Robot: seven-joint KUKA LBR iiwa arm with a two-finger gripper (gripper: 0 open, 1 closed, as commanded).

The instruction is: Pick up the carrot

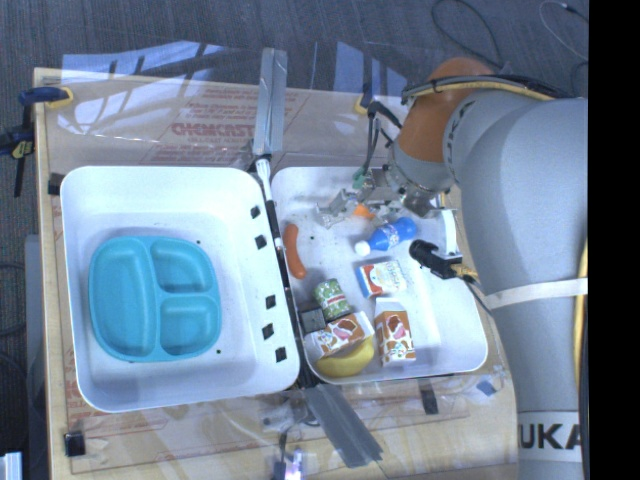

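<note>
A long orange-red carrot (pixel 293 250) lies along the left wall of the right bin (pixel 468 340), pointing toward the back. My gripper (pixel 346 202) hangs low over the back of that bin, about a hand's width right of and behind the carrot, apart from it. A small orange bit (pixel 364 210) shows right beside the gripper's metal tip; I cannot tell what it is. The grey arm with its orange band (pixel 432 118) comes in from the right.
Near the gripper lies a blue bottle (pixel 388 234). Further forward are a red-and-white carton (pixel 383 277), a green can (pixel 331 297), a brown carton (pixel 396 336) and a banana (pixel 347 359). The left bin (pixel 82 193) holds a teal divided plate (pixel 153 296).
</note>
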